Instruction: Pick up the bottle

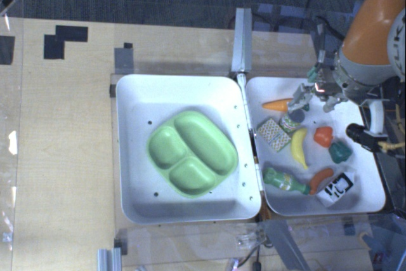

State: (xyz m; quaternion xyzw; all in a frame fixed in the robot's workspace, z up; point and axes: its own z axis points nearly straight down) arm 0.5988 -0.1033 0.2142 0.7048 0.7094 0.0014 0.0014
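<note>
- Left bin (127, 136): shallow white tray holding a pale green plastic plate (192, 152) with three compartments, lying near its middle.
- Right bin (374, 197): shallow white tray holding the small items listed below.
- Bottle (285, 180): small green plastic bottle lying on its side near the front of the right bin, one end touching or just beside an orange-red sausage-shaped toy (320, 179). Judged light, rigid, smooth and rounded; likely to roll or slip if pinched off-centre. Best taken across the middle of its body, fingers astride its long axis.
- Banana (299, 148): yellow toy, just behind the bottle.
- Carrot (276, 105): orange toy at the back of the bin.
- Patterned block (273, 134): small checked packet beside the banana.
- Red piece (323, 135) and teal piece (340, 151): small toys, right of the banana.
- White card with black marks (335, 187): front right corner.
- Gripper (304, 101): hangs low over the back of the right bin, beside the carrot, well apart from the bottle; whether clenched or released cannot be told. Nothing is visibly grasped.
</note>
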